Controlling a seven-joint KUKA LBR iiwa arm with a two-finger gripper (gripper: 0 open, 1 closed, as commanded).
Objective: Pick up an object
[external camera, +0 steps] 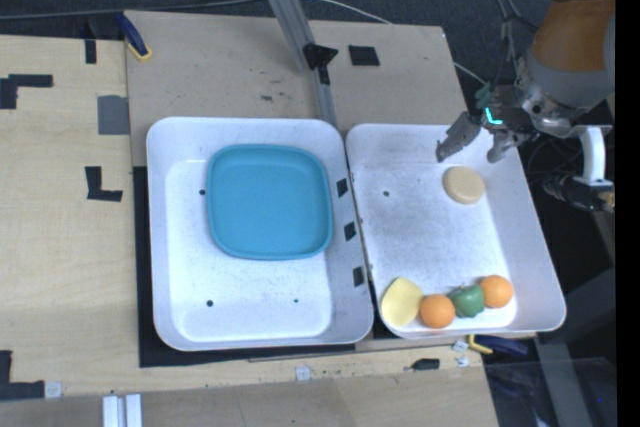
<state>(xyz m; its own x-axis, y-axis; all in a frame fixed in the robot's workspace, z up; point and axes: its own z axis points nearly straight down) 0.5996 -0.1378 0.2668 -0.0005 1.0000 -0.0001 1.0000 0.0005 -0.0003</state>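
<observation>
The claw (472, 143) hangs wide and empty, the beige puck (464, 185) just below it. Best to centre over it, descend straight, then pinch across its middle.

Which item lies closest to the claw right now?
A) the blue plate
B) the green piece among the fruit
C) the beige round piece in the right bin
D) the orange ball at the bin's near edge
C: the beige round piece lies just below the open claw in the right bin, apart from it, while the fruit cluster sits along the near edge.
</observation>
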